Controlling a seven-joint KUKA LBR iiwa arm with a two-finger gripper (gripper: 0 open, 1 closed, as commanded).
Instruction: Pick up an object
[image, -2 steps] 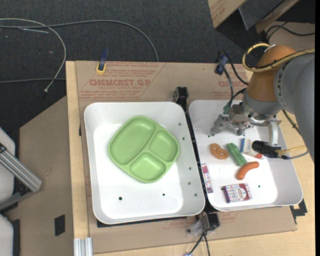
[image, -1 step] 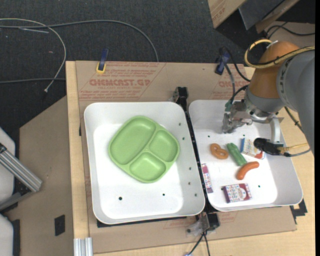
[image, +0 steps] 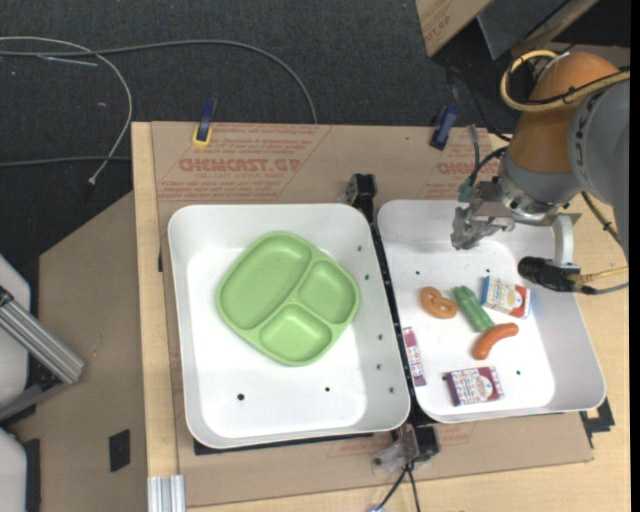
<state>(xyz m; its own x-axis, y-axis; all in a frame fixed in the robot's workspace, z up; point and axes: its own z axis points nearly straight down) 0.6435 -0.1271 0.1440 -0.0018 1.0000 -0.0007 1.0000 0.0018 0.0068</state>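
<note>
My gripper (image: 467, 233) hangs over the back part of the right bin (image: 570, 385), above bare white floor. Nothing shows between its fingers. Nearer the front of that bin lie a small pretzel (image: 437, 303), a green pickle-like piece (image: 472, 308), an orange-red sausage (image: 495, 340), a small white, red and blue packet (image: 503, 296), a red patterned packet (image: 472, 385) and a thin wrapped bar (image: 413, 357) by the left wall. All of them lie in front of the gripper, apart from it.
The left bin (image: 215, 400) holds a green three-compartment plate (image: 288, 297). Both bins rest on a cardboard sheet (image: 240, 150) fixed by blue clamps (image: 206, 120). Cables cross the dark floor behind. The arm's orange band (image: 560, 110) rises at the back right.
</note>
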